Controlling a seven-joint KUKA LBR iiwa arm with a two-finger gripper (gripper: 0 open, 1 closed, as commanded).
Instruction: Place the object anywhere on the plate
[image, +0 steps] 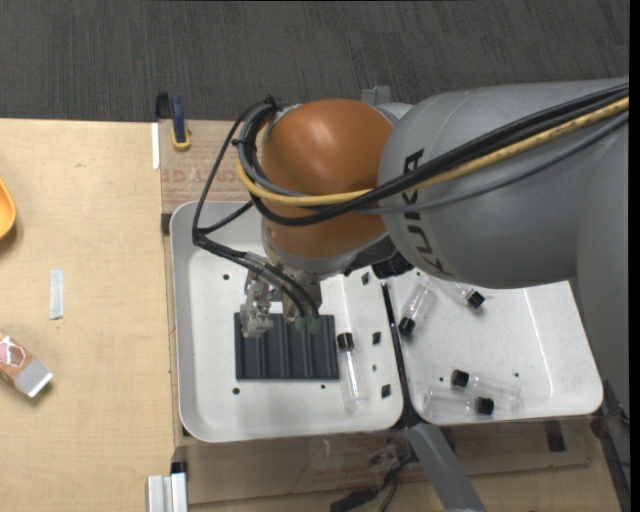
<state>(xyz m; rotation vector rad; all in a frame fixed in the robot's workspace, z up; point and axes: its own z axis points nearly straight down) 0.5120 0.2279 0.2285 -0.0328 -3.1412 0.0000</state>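
Your arm (440, 180) fills the upper right of the frame, and its pincer (262, 312) hangs low over the upper left corner of the dark ribbed rack (290, 350) in the left bin (200, 400). Whether the pincer is open or closed, and whether it carries anything, cannot be told: cables and the wrist crowd it.

The likely objects are clear vials with black caps. One lies in the left bin at the rack's right edge (351, 375). Others lie in the right bin (560, 380): one near the divider (413, 308), one further right near the arm (470, 296), and two at the lower middle (478, 382) (462, 403).

Nothing here plainly reads as a plate; the rack may stand in for it, but that is a guess.

Watch for these risks:
- The pincer is so close to the rack that a descent could jam a tip against a rib.
- A clear vial is round and slick; it could roll or squirt out of a pinch.
- The vial by the rack may get nudged against the divider.

The arm hides the top of both bins. On the counter (90, 220) at left, an orange thing (5, 208) is cut off by the frame edge.
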